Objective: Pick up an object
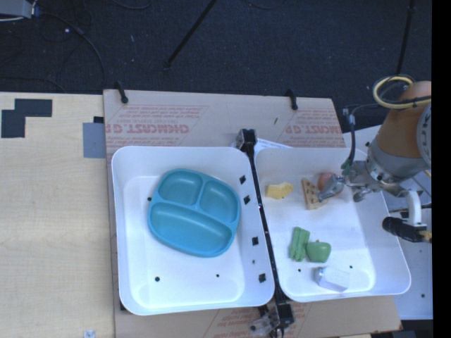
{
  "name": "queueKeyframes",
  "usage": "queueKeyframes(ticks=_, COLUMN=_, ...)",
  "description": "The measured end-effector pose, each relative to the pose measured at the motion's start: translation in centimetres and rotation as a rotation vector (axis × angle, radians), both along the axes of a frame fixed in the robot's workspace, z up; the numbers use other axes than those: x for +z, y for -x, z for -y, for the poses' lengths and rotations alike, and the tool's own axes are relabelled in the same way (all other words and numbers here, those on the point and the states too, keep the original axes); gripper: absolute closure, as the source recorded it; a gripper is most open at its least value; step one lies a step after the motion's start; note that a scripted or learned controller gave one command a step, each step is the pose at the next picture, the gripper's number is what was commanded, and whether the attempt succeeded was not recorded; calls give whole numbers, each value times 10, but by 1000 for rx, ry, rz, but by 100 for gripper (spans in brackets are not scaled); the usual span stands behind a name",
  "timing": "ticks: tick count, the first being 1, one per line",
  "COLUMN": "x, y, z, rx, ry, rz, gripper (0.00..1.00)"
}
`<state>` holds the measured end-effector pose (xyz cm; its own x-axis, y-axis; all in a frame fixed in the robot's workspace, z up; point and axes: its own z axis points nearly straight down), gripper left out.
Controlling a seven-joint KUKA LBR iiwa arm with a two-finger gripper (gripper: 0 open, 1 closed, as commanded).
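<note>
My gripper (330,191) reaches in from the right, low over the back part of the right bin (380,259). Its tip is right beside a tan waffle-like piece (309,193) and a small reddish-orange object (325,180). Whether it touches either one is unclear. A yellow piece (279,190) lies to the left of them. Toward the front of the bin lie a green ridged piece (299,243) and a green rounded piece (318,251), touching each other. A white-grey block (332,278) sits near the front edge.
The left bin (134,273) holds a blue divided plate (194,211). A black divider with clips (256,217) runs between the two bins. Cardboard (183,122) lies beneath them. The arm's grey-orange body (402,139) and cables stand at the right.
</note>
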<state>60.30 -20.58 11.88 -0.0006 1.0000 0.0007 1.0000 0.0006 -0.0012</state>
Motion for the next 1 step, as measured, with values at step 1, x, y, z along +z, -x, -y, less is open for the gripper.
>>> queueKeyframes(ticks=1, x=9, y=0, z=0, rx=1, ry=-1, rz=-2, gripper=100)
